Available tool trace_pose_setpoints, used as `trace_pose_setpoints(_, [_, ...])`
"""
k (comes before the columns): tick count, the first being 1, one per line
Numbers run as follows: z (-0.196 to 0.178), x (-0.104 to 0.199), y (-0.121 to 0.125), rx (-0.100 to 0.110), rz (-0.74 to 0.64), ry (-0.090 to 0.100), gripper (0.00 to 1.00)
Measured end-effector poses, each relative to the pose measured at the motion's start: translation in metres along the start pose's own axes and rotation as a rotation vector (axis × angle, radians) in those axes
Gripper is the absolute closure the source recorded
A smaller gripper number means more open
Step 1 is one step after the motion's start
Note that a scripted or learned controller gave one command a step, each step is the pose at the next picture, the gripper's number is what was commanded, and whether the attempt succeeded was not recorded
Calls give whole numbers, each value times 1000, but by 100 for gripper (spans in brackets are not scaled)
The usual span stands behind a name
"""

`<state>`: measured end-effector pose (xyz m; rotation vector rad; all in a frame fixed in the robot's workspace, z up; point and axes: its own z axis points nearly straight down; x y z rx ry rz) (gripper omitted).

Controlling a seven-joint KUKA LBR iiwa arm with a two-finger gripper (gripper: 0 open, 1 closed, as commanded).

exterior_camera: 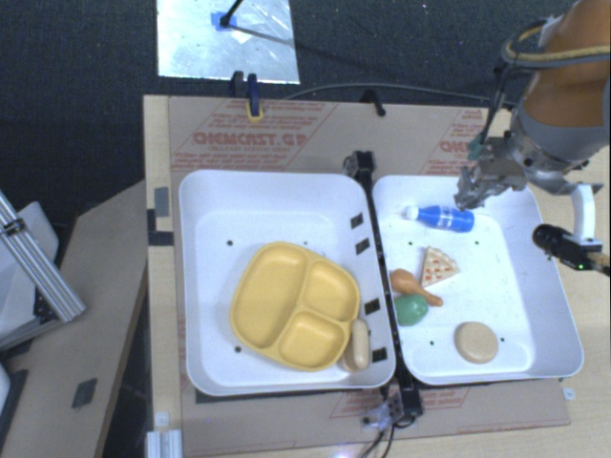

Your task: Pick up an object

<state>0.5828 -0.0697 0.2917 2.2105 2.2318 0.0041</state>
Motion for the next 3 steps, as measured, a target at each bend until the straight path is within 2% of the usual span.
trace_pose_setpoints(1, [5, 45, 3, 0, 1, 0, 100])
trace_pose_setpoints(3, [50, 156, 20, 2, 0, 1, 100])
